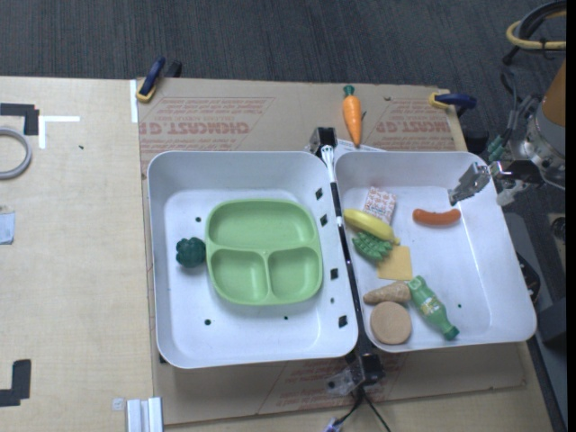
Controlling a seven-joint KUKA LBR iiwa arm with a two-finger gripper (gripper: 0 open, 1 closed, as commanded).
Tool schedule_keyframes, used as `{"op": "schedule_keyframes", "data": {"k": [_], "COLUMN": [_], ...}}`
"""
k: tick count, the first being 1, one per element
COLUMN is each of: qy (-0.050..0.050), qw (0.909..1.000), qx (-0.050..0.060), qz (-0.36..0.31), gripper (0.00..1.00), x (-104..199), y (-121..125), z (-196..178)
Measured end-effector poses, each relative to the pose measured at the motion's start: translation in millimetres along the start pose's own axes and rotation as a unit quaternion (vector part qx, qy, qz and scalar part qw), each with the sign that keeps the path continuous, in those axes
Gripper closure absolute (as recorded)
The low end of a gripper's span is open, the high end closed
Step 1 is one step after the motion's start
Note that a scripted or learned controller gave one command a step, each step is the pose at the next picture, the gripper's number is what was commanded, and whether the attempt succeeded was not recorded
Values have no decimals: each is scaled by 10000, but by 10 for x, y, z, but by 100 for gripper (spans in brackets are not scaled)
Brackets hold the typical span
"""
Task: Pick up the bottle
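- The bottle (431, 307) lies on its side near the front edge of the right bin (504, 318), just beside a round tan biscuit-like piece (391, 323) and a pale potato-shaped piece (385, 292).
- It is green, with a pale label round the middle. Its long axis runs diagonally across the bin floor, one end up toward the yellow cheese slice (397, 264), the other down toward the bin's front right corner. Which end is the cap is too small to tell.
- It looks like a small plastic toy: probably light, stiff and smooth, so it may roll or slip if pinched off-centre. The labelled middle, gripped across the short width, seems the safest hold.
- Further back lie a banana (369, 224), a green leafy piece (370, 245), a small packet (379, 203) and a sausage (436, 215).
- The gripper (469, 184) hovers at the bin's far right corner, well apart from the bottle, holding nothing; whether it is wide or narrow I cannot tell.
- The left bin (171, 331) holds a green divided tray (265, 251).
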State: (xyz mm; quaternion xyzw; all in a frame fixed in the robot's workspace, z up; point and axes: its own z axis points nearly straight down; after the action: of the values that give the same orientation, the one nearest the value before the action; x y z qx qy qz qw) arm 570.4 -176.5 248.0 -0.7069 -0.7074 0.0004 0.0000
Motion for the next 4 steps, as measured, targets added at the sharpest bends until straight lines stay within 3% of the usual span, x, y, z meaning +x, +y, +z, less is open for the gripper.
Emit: {"op": "schedule_keyframes", "data": {"k": [1, 2, 3, 4], "qy": [2, -3, 0, -1], "qw": [9985, 9984, 9914, 9805], "qx": [1, -3, 5, 7], "qz": [551, 570, 1305, 1967], "gripper": [0, 100, 100, 100], "x": [20, 14, 631, 1477], "y": [-553, -551, -930, -905], "z": [1325, 1229, 184, 171]}}
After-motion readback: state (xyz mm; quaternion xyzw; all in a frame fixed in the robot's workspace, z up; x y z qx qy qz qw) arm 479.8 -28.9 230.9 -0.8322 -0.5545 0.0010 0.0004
